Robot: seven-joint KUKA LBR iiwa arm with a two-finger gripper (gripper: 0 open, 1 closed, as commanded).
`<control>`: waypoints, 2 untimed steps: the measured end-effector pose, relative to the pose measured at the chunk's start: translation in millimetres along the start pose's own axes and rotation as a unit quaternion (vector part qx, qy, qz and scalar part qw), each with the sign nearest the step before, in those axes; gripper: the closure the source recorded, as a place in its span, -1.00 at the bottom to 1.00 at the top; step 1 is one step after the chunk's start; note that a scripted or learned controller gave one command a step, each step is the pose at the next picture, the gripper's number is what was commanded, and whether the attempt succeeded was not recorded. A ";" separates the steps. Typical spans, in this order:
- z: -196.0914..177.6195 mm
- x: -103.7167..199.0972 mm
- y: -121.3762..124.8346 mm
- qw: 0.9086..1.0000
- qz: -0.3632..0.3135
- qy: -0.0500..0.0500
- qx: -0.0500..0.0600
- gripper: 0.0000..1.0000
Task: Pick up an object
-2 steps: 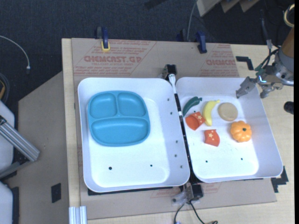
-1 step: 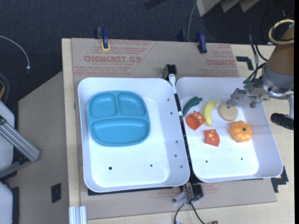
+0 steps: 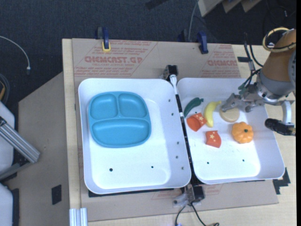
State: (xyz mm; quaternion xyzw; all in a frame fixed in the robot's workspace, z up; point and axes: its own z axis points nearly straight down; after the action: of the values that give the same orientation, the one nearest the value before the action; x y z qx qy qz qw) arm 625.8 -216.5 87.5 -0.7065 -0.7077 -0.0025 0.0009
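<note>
Hovering at the upper right of the right bin (image 3: 263, 171), the gripper (image 3: 233, 106) sits directly over a round beige object (image 3: 229, 115). Finger spread cannot be determined; the metal tips merge with the object's upper edge, and nothing is verifiably clamped. Judgement: a sound pick requires the tips to straddle the beige piece squarely before closing, keeping clear of the yellow banana (image 3: 209, 113) just to its left and the orange pumpkin (image 3: 242, 132) just below. The beige piece reads as a disc with no evident long axis, so approach angle matters little. The blue divided plate (image 3: 120, 119) lies in the left bin (image 3: 136, 173).
</note>
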 end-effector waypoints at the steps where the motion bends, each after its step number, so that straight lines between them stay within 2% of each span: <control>1: -16.4 -3.1 3.5 1.000 -0.001 -0.006 -0.008 1.00; 2: -78.4 4.5 6.7 1.000 0.000 -0.004 -0.003 1.00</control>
State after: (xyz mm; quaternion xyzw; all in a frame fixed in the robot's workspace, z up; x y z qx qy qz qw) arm 632.3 -212.4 165.9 -0.7064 -0.7078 -0.0018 -0.0037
